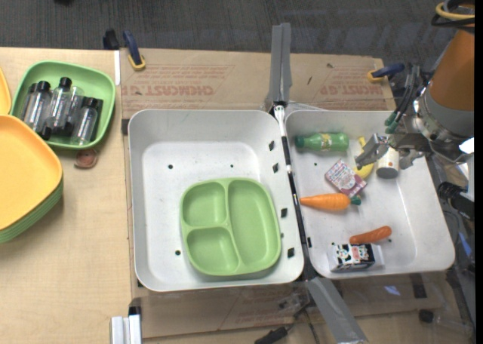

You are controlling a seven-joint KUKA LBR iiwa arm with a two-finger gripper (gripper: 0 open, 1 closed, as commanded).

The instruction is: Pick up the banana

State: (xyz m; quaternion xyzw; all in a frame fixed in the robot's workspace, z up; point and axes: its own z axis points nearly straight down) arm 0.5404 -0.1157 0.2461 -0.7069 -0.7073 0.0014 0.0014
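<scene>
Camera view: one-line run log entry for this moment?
gripper over banana | right bin | banana not lifted | carrot nearby

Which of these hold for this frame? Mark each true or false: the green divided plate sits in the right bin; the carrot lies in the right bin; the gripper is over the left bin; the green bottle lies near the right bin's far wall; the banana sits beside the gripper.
1. The green divided plate sits in the right bin. False: it lies in the left bin.
2. The carrot lies in the right bin. True.
3. The gripper is over the left bin. False: it is over the right bin.
4. The green bottle lies near the right bin's far wall. True.
5. The banana sits beside the gripper. True.
</scene>
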